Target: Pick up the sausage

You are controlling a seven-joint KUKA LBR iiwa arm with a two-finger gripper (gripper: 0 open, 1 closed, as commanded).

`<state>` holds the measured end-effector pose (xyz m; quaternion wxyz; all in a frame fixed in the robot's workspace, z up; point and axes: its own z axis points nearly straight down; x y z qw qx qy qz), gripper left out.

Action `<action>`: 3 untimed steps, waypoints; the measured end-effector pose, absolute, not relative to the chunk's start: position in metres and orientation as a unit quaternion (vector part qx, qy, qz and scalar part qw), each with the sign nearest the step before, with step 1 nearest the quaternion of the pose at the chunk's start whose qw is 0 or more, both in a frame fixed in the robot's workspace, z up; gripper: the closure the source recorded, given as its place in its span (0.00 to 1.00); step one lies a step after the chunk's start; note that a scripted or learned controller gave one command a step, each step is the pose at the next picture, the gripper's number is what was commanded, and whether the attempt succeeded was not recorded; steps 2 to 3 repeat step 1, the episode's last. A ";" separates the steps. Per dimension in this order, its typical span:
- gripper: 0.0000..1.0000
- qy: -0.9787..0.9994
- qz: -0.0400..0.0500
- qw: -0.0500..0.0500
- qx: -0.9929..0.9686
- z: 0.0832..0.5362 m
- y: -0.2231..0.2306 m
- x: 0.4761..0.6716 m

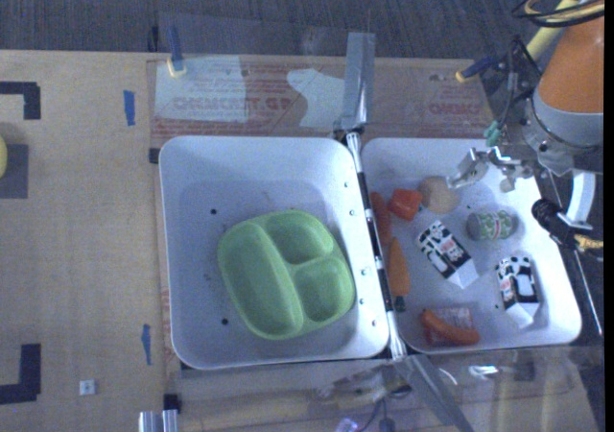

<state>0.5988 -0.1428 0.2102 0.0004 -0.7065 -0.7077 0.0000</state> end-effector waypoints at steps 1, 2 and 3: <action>0.00 -0.740 -0.009 -0.011 -0.673 0.111 -0.145 0.541; 0.00 -0.740 -0.009 -0.011 -0.673 0.111 -0.145 0.541; 0.00 -0.740 -0.009 -0.011 -0.673 0.111 -0.145 0.541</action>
